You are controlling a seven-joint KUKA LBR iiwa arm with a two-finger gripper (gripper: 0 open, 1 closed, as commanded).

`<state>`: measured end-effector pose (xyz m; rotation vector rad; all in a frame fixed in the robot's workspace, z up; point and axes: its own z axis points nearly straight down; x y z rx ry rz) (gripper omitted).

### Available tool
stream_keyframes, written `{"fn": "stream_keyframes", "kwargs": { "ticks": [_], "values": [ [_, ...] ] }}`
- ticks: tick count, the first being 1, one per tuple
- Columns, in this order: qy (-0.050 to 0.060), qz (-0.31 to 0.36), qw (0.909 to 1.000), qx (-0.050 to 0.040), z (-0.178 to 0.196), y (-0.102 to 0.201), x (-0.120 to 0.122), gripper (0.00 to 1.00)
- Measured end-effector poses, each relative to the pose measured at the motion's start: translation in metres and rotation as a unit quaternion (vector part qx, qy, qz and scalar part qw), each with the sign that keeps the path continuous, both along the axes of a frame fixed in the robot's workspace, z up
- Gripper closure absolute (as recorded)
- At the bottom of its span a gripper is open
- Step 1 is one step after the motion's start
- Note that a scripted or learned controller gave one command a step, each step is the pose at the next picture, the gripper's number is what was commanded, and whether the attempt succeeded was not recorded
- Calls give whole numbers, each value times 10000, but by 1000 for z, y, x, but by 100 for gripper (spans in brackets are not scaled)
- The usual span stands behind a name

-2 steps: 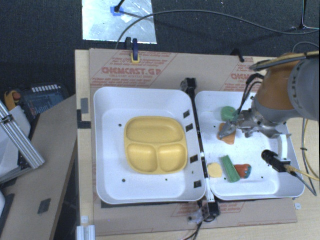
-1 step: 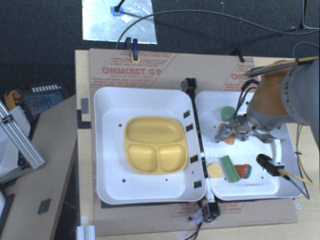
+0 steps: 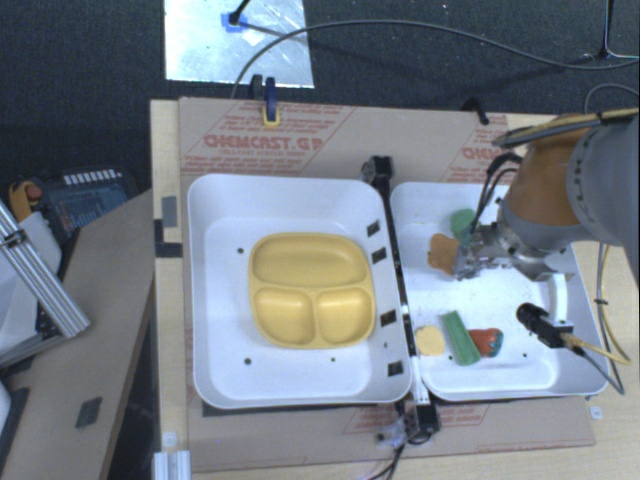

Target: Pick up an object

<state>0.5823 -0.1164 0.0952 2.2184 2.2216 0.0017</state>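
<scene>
A: Dark carpet is seen around the bench [image 3: 170, 268], on which two white bins are set side by side over a printed board. What is held in the left bin [image 3: 215, 268]?

B: A yellow divided tray [image 3: 310, 288] is laid near its middle.

A: And in the right bin [image 3: 575, 368]?

B: An orange-brown piece [image 3: 441, 252] and a green object [image 3: 462, 222] are found toward the far left part; a pale yellow disc [image 3: 430, 341], a green block [image 3: 460, 337] and a red-orange item [image 3: 487, 341] are grouped near the front wall.

A: Where is the gripper [image 3: 470, 260] placed?

B: Low in the right bin, just beside the orange-brown piece. Whether its fingers are spread or closed cannot be told, and nothing is seen between them.
</scene>
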Motion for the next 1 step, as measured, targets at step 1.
{"fn": "stream_keyframes", "kwargs": {
  "ticks": [1],
  "values": [
    [-13, 9, 10000, -1, 63, -2, 2, 100]
  ]
}}
